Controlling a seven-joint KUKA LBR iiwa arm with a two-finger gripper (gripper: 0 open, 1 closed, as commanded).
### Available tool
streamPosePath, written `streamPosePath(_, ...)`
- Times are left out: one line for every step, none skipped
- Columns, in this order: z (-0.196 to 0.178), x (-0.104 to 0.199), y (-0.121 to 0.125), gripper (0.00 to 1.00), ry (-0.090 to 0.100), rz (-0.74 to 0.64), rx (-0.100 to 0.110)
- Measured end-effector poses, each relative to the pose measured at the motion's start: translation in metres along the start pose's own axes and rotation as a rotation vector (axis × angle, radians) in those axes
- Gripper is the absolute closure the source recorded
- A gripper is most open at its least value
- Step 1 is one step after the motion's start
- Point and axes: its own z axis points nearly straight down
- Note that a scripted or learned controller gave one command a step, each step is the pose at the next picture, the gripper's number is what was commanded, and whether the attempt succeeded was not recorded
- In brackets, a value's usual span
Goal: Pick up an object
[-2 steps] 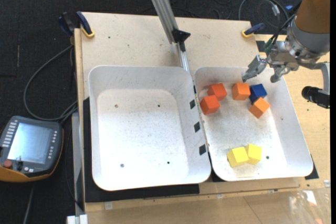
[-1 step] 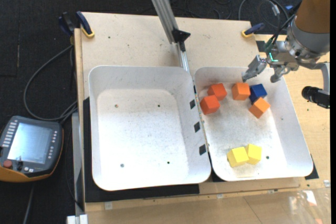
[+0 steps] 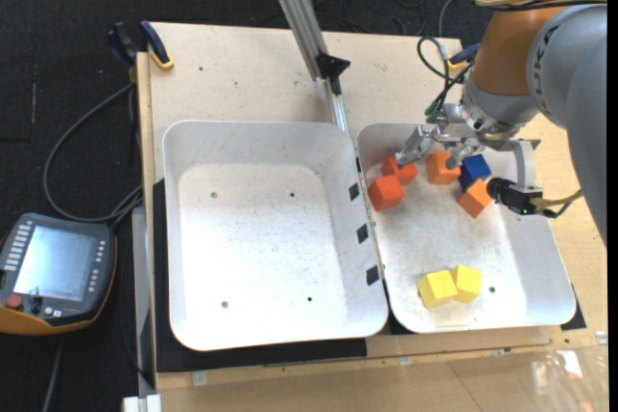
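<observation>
arm (image 3: 541, 53): grey with an orange band, it reached in from the right and hung over the far part of the right bin.
gripper (image 3: 432, 142): it sat low over the far end of the right bin, among the orange blocks; whether it was apart, together or clamped on anything could not be told from this slant.
right bin (image 3: 541, 304): shallow and white, it lay on the bench and touched the left bin along their shared edge.
orange blocks (image 3: 387, 192): one lay near the bin's left wall with another just behind it, one sat just beside the gripper, and one lay further right below the blue block.
blue block (image 3: 474, 168): it lay in the far part of the right bin, between two orange blocks.
yellow blocks (image 3: 437, 288): two lay side by side, touching, near the front of the right bin.
left bin (image 3: 193, 150): white, faintly speckled with dirt.
bench (image 3: 232, 72): a pale wooden board with a clamp (image 3: 154, 45) at its far left corner.
room: dark carpet (image 3: 68, 63) with loose cables, a teach pendant (image 3: 53, 270) on the floor at the left, and a slanted metal rail (image 3: 294, 5) running down to the bins.
</observation>
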Motion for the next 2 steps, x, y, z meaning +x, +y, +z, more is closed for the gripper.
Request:
streamPosePath(-0.044, 0.03, -0.02, 0.0, 0.0, -0.002, -0.009)
streamPosePath(0.042, 0.016, -0.006, 0.0, -0.001, 0.004, -0.009)
